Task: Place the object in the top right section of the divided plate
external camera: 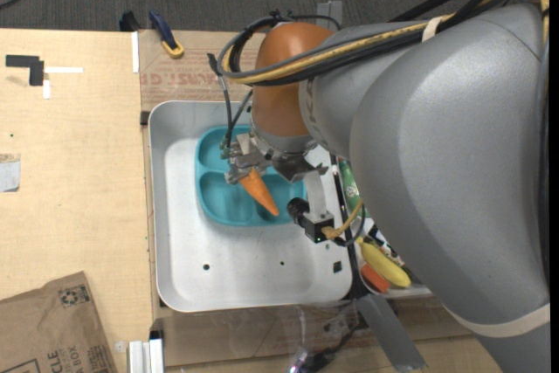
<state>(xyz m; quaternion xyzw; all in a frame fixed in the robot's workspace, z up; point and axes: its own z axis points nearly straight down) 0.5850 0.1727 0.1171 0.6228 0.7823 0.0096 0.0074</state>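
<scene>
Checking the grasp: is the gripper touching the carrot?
Touching. The camera view shows the carrot's upper end between the fingers of the gripper, above the teal plate.

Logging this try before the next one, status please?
Gripper low over the blue divided plate. Orange carrot at the fingertips, above the plate; hold unconfirmed. Arm hides the plate's right side. Banana well apart.

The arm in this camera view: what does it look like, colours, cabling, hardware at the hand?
A bulky, rounded grey arm with an orange band above the wrist. Black and yellow cables run along it and loop by the wrist. The hand is compact metal and black hardware.
</scene>
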